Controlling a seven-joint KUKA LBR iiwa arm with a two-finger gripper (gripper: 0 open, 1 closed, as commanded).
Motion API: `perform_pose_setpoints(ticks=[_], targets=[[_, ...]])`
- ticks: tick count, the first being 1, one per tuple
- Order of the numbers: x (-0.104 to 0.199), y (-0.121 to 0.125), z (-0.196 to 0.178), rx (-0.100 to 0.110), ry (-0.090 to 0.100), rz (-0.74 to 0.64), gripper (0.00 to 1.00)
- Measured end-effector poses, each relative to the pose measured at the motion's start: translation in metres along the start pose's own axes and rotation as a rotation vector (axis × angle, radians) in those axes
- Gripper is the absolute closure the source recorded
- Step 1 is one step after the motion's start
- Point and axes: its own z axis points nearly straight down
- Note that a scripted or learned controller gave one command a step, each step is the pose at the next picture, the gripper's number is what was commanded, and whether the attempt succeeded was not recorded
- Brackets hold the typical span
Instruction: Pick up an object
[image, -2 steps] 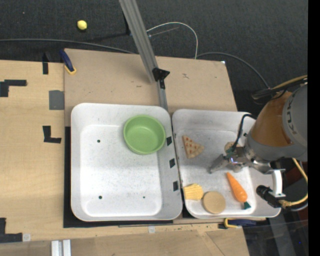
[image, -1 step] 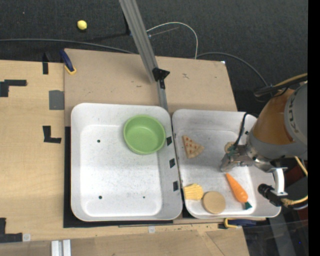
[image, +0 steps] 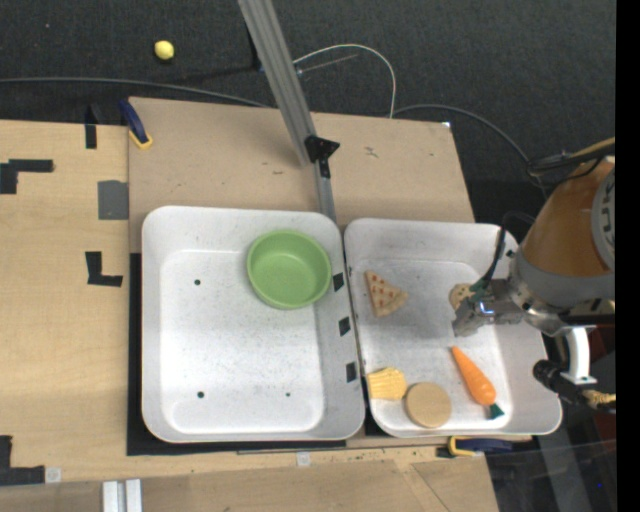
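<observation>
Four small toy foods share the right bin (image: 420, 240) with the claw (image: 470, 318), which sits low at its right side, and I honestly can't tell if it's spread or pressed together. A small tan piece (image: 459, 295) is touching it on the upper left, the carrot (image: 474, 375) lies just below, and the pizza slice (image: 384, 294) is off to its left. I'd guess the carrot is light, stiff, a bit slick plastic, so pinch across its fat orange middle.

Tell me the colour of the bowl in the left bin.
The bowl is light green, seen clearly in the camera view.
</observation>
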Motion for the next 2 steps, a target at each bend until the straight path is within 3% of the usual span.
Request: perform_pose_setpoints(ticks=[1,2], targets=[[0.008,0.008,-0.050,-0.002,-0.001,-0.001,1.00],[0.008,0.009,-0.063,0.001,0.000,0.000,1.00]])
